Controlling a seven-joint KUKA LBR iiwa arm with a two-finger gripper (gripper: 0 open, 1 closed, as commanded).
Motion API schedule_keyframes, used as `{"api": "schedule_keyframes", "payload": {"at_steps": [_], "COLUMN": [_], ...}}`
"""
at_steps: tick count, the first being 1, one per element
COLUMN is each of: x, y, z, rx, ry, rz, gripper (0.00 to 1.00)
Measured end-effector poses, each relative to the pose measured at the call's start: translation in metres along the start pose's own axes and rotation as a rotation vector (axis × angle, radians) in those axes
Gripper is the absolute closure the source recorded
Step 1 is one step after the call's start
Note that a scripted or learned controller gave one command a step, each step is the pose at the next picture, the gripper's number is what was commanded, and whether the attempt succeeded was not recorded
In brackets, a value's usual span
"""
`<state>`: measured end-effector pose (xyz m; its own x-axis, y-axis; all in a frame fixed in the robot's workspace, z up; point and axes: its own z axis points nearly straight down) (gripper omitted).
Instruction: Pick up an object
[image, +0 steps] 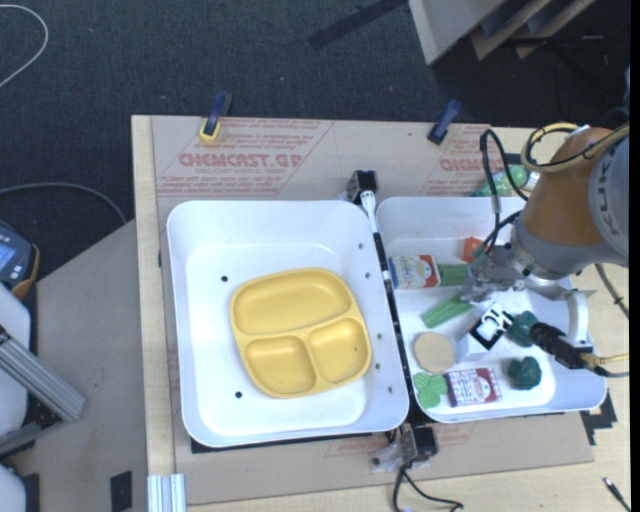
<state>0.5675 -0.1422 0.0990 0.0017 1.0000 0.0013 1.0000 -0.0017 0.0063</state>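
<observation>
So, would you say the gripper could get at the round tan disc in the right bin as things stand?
Probably yes. The tan disc lies flat with its top uncovered, just below-left of the gripper. The green stick and the green piece crowd its edges, which could hamper a clean grasp.

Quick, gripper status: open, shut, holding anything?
Gripper: cannot be told; it is down in the right bin over the green stick, and nothing is seen held.
</observation>
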Motion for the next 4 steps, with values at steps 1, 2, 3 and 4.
{"api": "schedule_keyframes", "payload": {"at_steps": [1, 2, 3, 4], "x": [0.001, -0.008, -0.008, 0.036], "y": [0.000, 0.000, 0.002, -0.021], "z": [-0.043, -0.103, -0.128, -0.119], "rx": [0.001, -0.002, 0.001, 0.010], "ry": [-0.003, -0.004, -0.003, 0.001], "rz": [-0.003, -0.001, -0.003, -0.005], "gripper": [1.00, 1.00, 1.00, 1.00]}}
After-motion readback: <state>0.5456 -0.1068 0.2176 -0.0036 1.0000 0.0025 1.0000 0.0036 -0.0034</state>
